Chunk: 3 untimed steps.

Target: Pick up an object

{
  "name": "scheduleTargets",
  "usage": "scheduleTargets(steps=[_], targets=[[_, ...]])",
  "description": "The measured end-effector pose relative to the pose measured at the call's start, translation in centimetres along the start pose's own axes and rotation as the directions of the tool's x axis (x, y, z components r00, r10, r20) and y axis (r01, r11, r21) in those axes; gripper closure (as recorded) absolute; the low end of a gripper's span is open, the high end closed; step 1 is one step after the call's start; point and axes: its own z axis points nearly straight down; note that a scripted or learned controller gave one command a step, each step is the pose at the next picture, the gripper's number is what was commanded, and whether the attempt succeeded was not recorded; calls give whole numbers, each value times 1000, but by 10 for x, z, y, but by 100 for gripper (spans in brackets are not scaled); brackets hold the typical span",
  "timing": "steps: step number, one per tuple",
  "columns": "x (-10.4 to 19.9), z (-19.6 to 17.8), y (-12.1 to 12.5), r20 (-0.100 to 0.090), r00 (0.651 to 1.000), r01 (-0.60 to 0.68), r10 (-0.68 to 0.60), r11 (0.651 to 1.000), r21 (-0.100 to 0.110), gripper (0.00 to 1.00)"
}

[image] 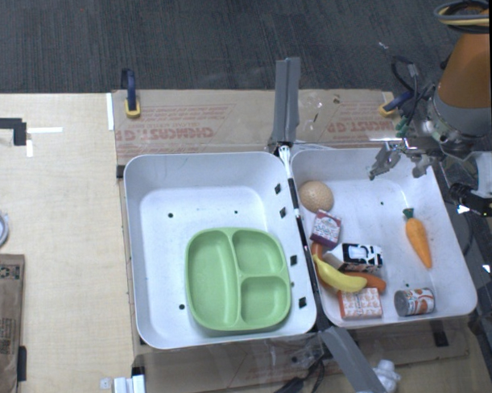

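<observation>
Glossy green divided plate (237,279) sits lowest; at upper right we see our gripper (399,158) hovering, fingers spread empty, above the tapered orange carrot (417,239).

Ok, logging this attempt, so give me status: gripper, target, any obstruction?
Gripper over right bin's far edge, holding nothing. Carrot nearest, lying apart and untouched. Nothing blocking it.
</observation>
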Motion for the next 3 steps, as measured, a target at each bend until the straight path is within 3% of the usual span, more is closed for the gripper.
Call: scheduleTargets(steps=[1,2,3], targets=[[-52,109,-41,-5,998,-68,68,998,-1,0],[-57,116,-84,-10,999,41,-41,999,-3,0],[-59,108,-85,-5,999,37,-37,999,-3,100]])
